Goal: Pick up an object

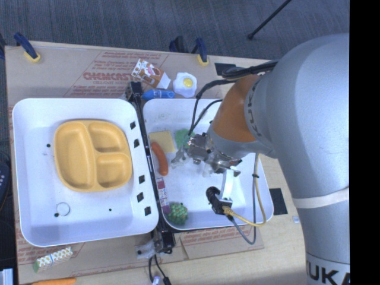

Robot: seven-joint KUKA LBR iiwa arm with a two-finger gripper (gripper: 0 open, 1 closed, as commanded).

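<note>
Gripper (181,155) is low in the right bin (261,209), just beside the sausage (160,158) and yellow block (162,140); green ball (177,211) sits near the front wall. Can't tell how wide the claw is, or whether it has anything. Nothing visibly lifted, so grasp and lift prob. remain. Left bin (24,159) holds the yellow tray (92,155).

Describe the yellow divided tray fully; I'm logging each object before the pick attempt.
The yellow tray is a rounded-corner plate, smooth like plastic, with three compartments: one long one on the left, two smaller on the right. It lies flat, face up, slightly rotated, on the floor of the left bin. Its compartments look bare. The gripper is apart from it, over the right bin.
</note>
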